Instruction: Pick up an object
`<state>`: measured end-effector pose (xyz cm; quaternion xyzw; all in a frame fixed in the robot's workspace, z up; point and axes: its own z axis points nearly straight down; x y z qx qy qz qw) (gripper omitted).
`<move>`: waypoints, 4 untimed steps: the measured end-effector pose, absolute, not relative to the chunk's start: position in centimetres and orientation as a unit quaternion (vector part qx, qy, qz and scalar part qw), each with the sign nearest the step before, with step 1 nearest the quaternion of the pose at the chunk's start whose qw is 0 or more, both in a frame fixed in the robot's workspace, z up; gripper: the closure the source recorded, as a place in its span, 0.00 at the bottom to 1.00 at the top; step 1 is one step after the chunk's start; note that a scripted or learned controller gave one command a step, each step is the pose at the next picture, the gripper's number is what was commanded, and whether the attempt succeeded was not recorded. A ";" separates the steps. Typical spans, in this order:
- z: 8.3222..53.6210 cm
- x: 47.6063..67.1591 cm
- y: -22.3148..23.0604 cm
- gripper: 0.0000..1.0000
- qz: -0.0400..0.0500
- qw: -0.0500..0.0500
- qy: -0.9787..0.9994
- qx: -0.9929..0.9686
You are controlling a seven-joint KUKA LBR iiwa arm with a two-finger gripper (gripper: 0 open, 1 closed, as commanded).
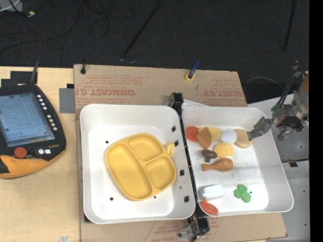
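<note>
While the gripper point(262, 126), state unreadable, sits at the right bin's point(282, 185) upper right beside the tan piece point(243, 138), tightly clustered toys risk a glancing miss.

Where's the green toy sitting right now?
The green toy lies in the right bin, near its front right corner, right of the white block and below the drumstick.
</note>
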<state>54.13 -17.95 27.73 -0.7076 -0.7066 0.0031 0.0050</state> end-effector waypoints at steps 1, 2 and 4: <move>28.3 54.3 -18.0 0.00 0.000 0.000 -0.707 -0.707; 22.8 54.2 -18.8 0.00 0.002 0.003 -0.707 -0.707; 10.1 53.6 -17.7 0.00 0.001 0.003 -0.708 -0.706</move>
